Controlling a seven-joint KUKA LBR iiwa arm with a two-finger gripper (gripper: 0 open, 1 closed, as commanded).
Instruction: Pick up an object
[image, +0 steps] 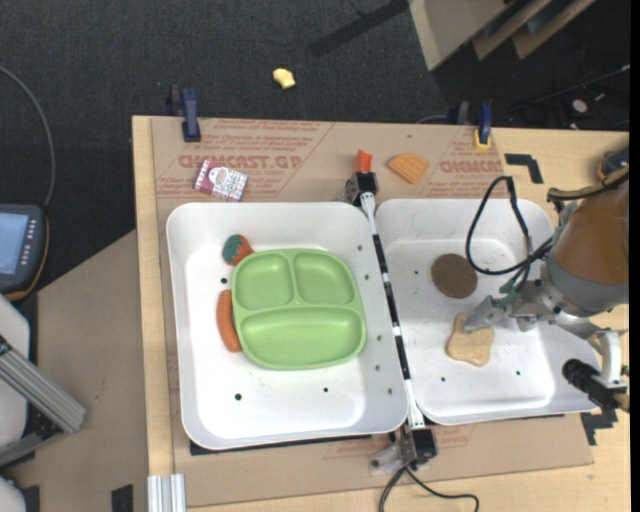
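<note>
In the right bin (520, 395) lies a tan, lumpy toy food piece (470, 347) near the middle. A round brown disc (454, 276) lies just behind it. My gripper (484, 316) reaches in from the right and hovers at the upper right edge of the tan piece, very close to it or touching it. Whether it grips anything cannot be made out. The left bin (290, 410) holds a green divided plate (297, 307), an orange sausage-shaped toy (228, 320) against the plate's left side, and a small red and green toy (236, 249) at its upper left corner.
A black cable (497, 215) loops over the back of the right bin. On the cardboard behind the bins lie an orange waffle-like piece (407, 167), a small pink packet (221, 180) and an orange-tipped clamp (362, 172). A yellow bit (284, 77) lies on the floor.
</note>
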